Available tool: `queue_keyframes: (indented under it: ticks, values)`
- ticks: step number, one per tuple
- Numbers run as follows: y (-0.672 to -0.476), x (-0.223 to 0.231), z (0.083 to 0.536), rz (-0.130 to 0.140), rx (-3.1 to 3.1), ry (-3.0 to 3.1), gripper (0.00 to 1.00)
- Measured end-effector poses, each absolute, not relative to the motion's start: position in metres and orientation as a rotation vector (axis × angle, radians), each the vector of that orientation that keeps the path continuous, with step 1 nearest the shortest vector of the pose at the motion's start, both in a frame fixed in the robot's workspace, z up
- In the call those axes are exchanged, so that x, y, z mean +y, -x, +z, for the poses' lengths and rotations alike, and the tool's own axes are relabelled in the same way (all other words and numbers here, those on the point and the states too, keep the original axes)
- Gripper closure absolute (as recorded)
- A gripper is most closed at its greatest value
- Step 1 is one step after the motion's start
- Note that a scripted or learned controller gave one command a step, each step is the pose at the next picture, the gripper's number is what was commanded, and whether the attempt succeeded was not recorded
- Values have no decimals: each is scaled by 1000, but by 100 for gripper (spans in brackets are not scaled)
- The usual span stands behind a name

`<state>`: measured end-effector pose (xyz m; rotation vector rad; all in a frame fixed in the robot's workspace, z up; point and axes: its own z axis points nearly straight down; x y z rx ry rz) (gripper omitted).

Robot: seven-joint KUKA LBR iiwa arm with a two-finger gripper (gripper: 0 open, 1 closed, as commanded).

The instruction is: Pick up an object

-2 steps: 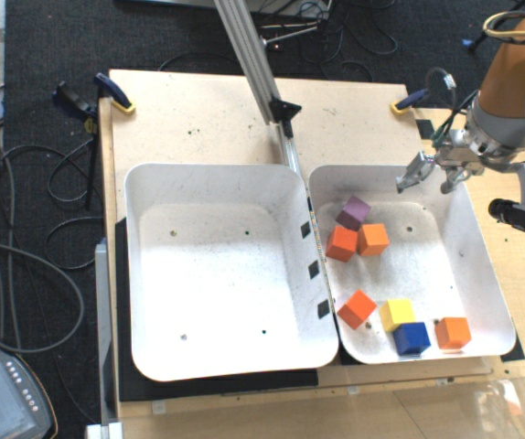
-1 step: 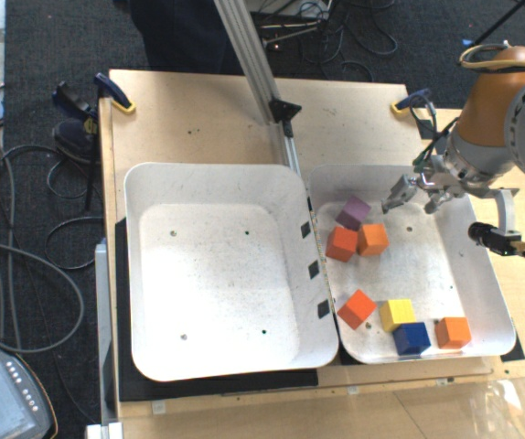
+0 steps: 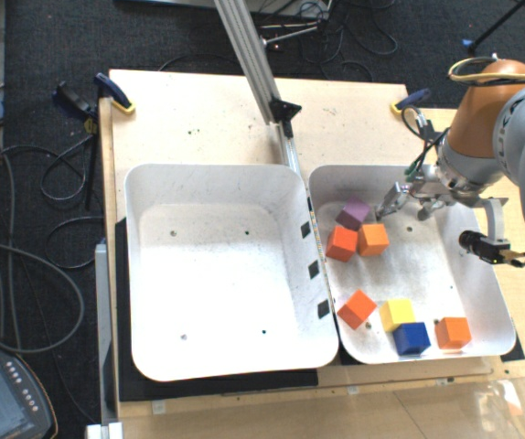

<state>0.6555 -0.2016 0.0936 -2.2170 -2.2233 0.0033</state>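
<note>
The right bin (image 3: 468, 286) holds several small blocks. A purple block (image 3: 355, 214) lies near its back left, with a red-orange block (image 3: 341, 243) and an orange block (image 3: 373, 239) touching just in front of it. Near the front edge lie another red-orange block (image 3: 357, 308), a yellow block (image 3: 396, 313), a blue block (image 3: 412, 338) and an orange block (image 3: 453, 333). My gripper (image 3: 407, 203) hangs over the back of the right bin, just right of the purple block. It is open, with nothing between its fingers.
The left bin (image 3: 217, 273) sits beside the right one, sharing a middle edge. A slanted metal bar (image 3: 249, 48) runs from the top down to the bins' junction. Clamps sit at the bench's back corners. The grey arm (image 3: 505, 135) covers the right bin's back right corner.
</note>
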Motion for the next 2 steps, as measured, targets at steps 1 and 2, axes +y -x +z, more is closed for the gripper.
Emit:
queue_keyframes:
  ticks: [1, 2]
  values:
    - [-657, -202, 106, -1, -2228, 2220, 100]
    - [-650, -202, 155, -5, -2224, 2227, 100]
